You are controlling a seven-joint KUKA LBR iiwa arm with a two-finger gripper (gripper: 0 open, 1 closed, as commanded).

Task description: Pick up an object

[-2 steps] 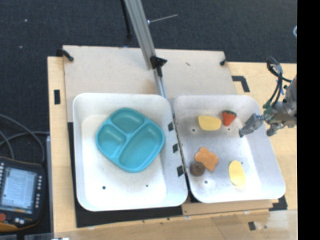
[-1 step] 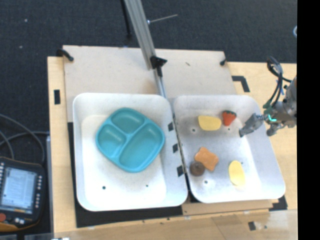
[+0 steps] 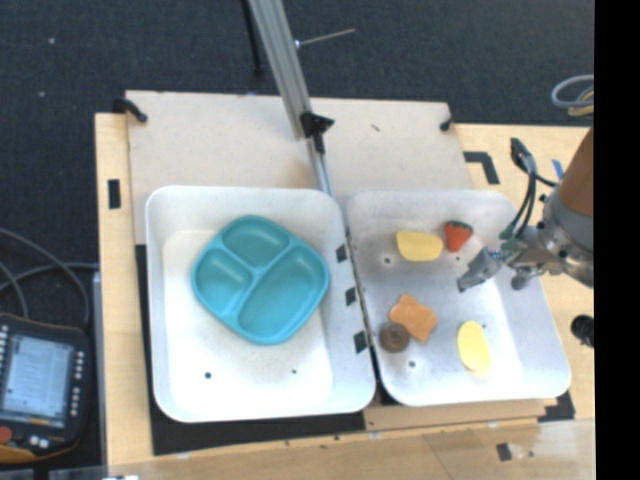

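**White bins, small toys, and a hand with nothing in it**

White is the colour of the two big bins on the bench. The left bin point(image 3: 170, 368) holds a blue plate point(image 3: 262, 278) with three parts, and nothing lies on it. The right bin point(image 3: 530, 368) holds all the small things.

The grey arm point(image 3: 575, 203) comes in from the right side and hangs over the right bin. Its gripper point(image 3: 478, 273) sits in the middle of that bin, near the right side. I see no toy between its fingers, so it holds nothing — and the fingers are too dark and small for me to tell if they are apart or closed.

Now the toys, big to small. A yellow lump point(image 3: 419, 245) lies near the top of the right bin. A yellow oval point(image 3: 474, 347) lies near the bottom. An orange block point(image 3: 413, 317) sits left of it, touching a little brown round thing point(image 3: 394, 338). A small red piece point(image 3: 458, 235) sits just beside the yellow lump, close to the gripper.

What could go wrong? The red piece and the yellow lump are very close — the fingers could bump one and push the other away. The block and the brown thing touch, so a grab there could catch both or neither. Round toys may also slip out.
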